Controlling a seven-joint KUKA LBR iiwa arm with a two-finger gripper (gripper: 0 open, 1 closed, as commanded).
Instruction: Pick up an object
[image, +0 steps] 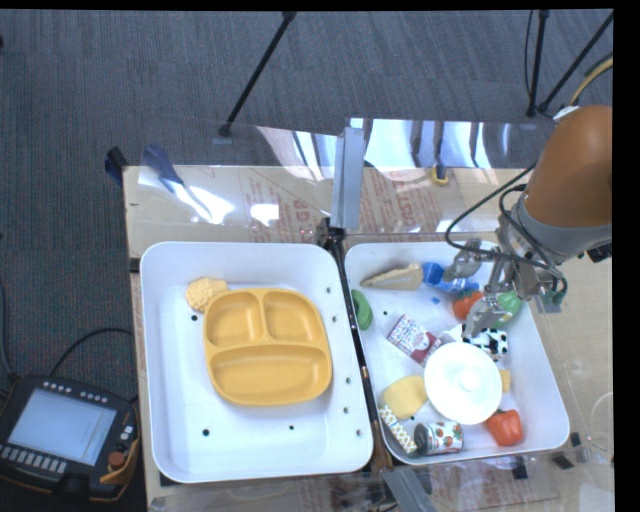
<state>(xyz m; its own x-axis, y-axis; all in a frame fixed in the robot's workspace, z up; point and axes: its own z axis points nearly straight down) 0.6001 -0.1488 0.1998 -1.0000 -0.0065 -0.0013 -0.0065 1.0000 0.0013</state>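
Two white bins fill the middle of the frame: the left bin (160, 400) carries a yellow divided plate (267, 345) with a small yellow corn piece (204, 292) at its upper left corner, and the right bin (555, 400) holds a heap of small toys. The arm (570, 175) comes in from the upper right of the frame and ends over the upper right part of the right bin. The gripper (490, 312) hangs there, and whether its fingers are parted or closed cannot be told from this slant; nothing is clearly seen between them. Directly below it in the frame, touching or nearly so, lies a black-and-white spotted toy (488, 343), the nearest thing to pick. An orange piece (466, 305) and a green piece (510, 303) flank the gripper left and right. Just below the spotted toy sits a white round lid (463, 383), crowding it from the lower side. Any descent would likely meet the spotted toy first, slightly toward the bottom of the frame from the fingertips.
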